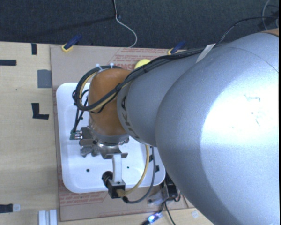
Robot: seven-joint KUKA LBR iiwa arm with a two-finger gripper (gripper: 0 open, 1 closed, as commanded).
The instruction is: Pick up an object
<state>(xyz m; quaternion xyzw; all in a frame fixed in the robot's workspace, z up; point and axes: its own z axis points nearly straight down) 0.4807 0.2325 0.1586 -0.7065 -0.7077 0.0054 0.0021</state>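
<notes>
My gripper [102,150] hangs low over the left white bin [68,125], seen from above under the orange wrist band [105,102]. The wrist and the gripper body hide whatever lies directly beneath. No object shows on the bare parts of the bin floor, apart from two tiny dark specks [87,170]. A small yellow shape [141,64] peeks out past the arm's far edge; I cannot tell what it is.
The big grey arm [215,135] covers the right half of the view and the second bin. The bin sits on a brown cardboard sheet [56,78] held by blue-and-yellow clamps [71,42] at the back. Black tape marks [37,111] lie on the wooden bench to the left.
</notes>
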